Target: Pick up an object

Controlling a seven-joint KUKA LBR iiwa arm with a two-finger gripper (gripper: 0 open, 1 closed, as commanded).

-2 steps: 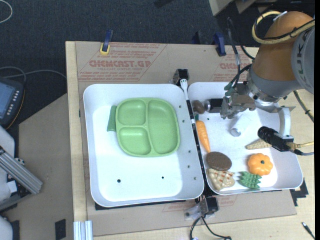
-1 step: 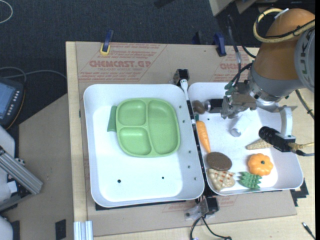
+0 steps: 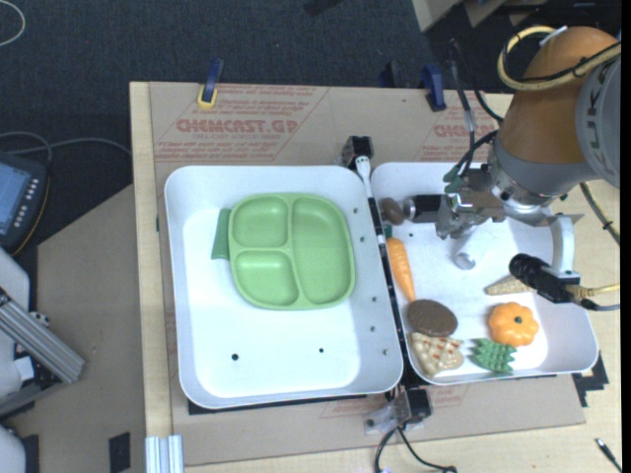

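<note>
My gripper (image 3: 462, 252) hangs low over the upper middle of the right bin (image 3: 582, 348), above bare white floor. An orange carrot (image 3: 399, 268) lies along the bin's left wall, a hand's width to the gripper's left. A small brown piece (image 3: 392, 210) and a short black object (image 3: 426, 205) sit at the bin's upper left, just left of the wrist. Along the near side lie a brown round cookie (image 3: 432, 316), a waffle (image 3: 437, 352), a green leafy piece (image 3: 493, 356) and an orange pumpkin (image 3: 513, 324). A tan wedge (image 3: 503, 286) lies to the gripper's right.
The left bin (image 3: 197, 333) holds a green divided plate (image 3: 292, 250) in its upper half. A raised divider (image 3: 380, 264) separates the two bins. The arm comes in from the upper right over the right bin's far corner.
</note>
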